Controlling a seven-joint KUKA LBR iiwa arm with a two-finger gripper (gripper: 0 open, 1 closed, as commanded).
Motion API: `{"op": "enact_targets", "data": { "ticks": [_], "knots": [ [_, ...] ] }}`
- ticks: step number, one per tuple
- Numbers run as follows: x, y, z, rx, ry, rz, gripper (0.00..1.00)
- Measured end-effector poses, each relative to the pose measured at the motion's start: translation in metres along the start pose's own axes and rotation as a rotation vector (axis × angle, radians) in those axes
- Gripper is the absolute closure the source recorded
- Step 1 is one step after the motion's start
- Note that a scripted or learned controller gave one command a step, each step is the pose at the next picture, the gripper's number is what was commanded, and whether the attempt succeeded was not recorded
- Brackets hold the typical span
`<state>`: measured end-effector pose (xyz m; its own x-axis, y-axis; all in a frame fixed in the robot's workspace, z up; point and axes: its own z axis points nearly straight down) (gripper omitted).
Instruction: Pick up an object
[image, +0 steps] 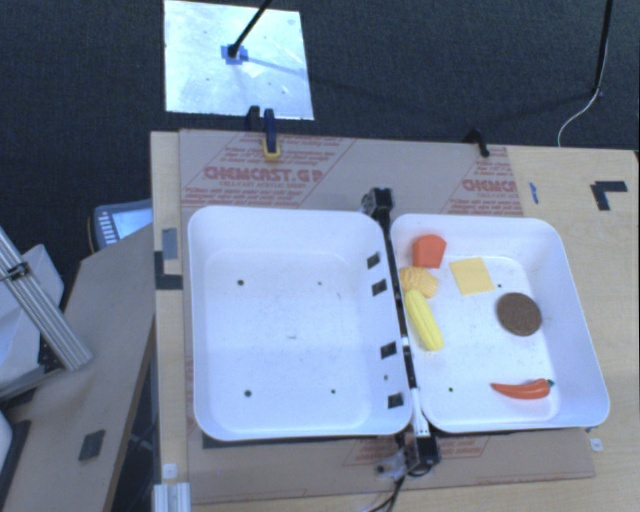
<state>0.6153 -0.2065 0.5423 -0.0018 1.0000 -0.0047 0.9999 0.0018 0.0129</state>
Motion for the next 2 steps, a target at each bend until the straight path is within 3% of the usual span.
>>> {"op": "enact_targets", "data": {
  "ticks": [1,2],
  "knots": [
    [0.001,0.002,-0.005,0.005,0.001,-0.005,1.0],
    [0.001,0.002,-0.017,0.001,-0.001,-0.008,1.0]
  ]
}}
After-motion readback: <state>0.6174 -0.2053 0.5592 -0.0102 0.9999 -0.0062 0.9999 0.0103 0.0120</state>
